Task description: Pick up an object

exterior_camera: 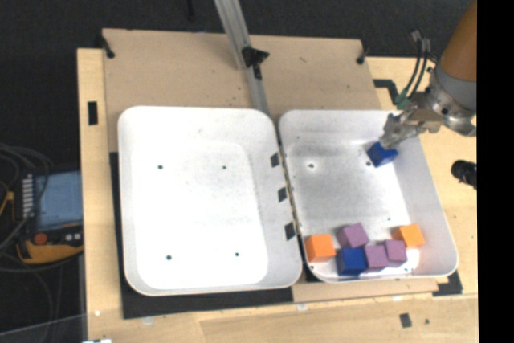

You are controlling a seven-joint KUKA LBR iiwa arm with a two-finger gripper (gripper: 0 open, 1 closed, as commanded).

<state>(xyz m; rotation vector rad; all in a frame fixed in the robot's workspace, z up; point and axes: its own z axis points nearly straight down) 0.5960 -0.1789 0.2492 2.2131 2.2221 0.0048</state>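
Observation:
My gripper [389, 142] reaches in from the right over the far right part of the right bin [321, 132]. A small blue block [382, 154] hangs tilted at its fingertips, gripped between them and slightly above the bin floor. Along the near edge of the same bin lie several more blocks: an orange one [320, 246], a purple one [352, 235], a dark blue one [352, 260], two more purple ones [377, 256] [395, 251] and another orange one [412, 234].
The left bin [197, 197] sits beside the right one, with black clips [283, 195] along the shared edge. A slanted metal rail [229, 8] rises behind the bins. Cables and a blue box [56, 201] lie off the bench at left.

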